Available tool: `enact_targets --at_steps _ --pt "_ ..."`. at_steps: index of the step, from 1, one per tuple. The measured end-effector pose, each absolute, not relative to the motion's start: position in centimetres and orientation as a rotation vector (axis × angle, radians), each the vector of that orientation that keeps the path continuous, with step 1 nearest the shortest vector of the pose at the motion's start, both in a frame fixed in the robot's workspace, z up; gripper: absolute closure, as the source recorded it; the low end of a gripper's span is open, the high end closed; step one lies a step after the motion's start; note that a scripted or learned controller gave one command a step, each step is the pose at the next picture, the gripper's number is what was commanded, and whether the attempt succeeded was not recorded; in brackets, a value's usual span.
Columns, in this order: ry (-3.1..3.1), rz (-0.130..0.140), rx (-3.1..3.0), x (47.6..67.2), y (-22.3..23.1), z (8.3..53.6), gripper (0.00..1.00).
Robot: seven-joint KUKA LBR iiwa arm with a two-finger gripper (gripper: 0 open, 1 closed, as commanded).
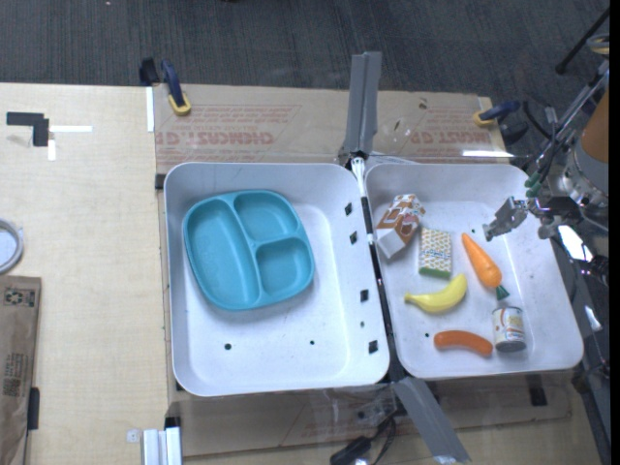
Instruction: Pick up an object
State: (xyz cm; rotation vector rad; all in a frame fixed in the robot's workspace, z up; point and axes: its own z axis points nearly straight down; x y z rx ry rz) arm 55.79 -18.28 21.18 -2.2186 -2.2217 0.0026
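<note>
gripper (506,219) over right bin (557,289) edge, near carrot (481,261) | fingers blurry, spread/pinched can't tell | arm cut off at rt

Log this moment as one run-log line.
gripper: over right bin, holding nothing | nearest: carrot | pick: not done

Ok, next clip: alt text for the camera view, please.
A grey arm's gripper hovers over the right white bin, above a carrot, banana, small can, sausage and two small cartons. The left bin holds a blue divided plate.
</note>
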Motion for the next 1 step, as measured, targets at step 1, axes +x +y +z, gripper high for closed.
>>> enact_targets --at_steps 1 --pt "-2.355 0.001 -2.082 58.57 -16.08 22.32 0.0"
